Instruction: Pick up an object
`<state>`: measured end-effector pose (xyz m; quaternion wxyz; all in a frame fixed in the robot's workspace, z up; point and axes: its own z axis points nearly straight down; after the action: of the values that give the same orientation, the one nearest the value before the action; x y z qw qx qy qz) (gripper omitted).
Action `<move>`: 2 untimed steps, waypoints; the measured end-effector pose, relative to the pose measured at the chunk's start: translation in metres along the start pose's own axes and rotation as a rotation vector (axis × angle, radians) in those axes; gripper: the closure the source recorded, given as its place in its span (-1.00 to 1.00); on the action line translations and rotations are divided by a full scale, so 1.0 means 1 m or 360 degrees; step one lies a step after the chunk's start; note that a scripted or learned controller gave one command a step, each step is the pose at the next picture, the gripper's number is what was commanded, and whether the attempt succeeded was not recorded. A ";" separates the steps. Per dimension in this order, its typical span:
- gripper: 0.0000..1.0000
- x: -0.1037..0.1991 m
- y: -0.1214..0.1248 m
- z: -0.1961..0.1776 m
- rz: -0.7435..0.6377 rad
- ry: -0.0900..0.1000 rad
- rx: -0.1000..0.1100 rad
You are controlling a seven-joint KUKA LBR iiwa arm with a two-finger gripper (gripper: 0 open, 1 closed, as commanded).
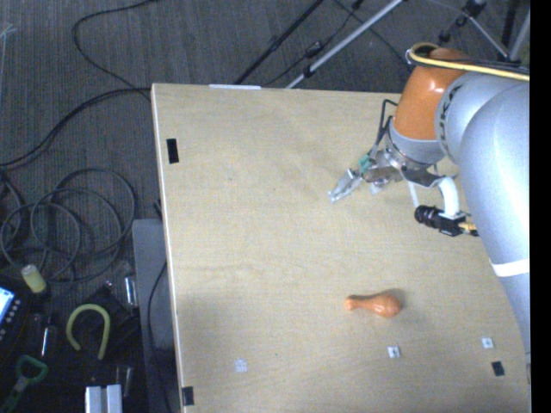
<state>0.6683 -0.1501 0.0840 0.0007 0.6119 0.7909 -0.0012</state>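
Note:
An orange, pear-shaped object (375, 304) lies on its side on the pale wooden benchtop (258, 256), toward the lower right, with its narrow end pointing left. My gripper (343, 188) hangs over the upper right part of the bench, well above and slightly left of the orange object in the picture. Its two slim fingers (349, 179) point down-left with a small gap between them and nothing in it, so it is open. The grey arm with its orange band (426, 97) comes in from the right edge.
Small dark markers (172, 151) sit near the bench's left edge, and more lie at the lower right corner. Cables and a yellow hook (86, 321) lie on the floor to the left. Tripod legs (362, 15) stand beyond the far edge.

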 end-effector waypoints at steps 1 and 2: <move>-1.00 -0.032 -0.008 -0.001 -0.0919 -0.0003 -0.0005; 1.00 -0.031 -0.006 -0.011 -0.0918 -0.0005 -0.0010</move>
<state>0.6700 -0.1820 0.0954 0.0034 0.3617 0.9323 0.0003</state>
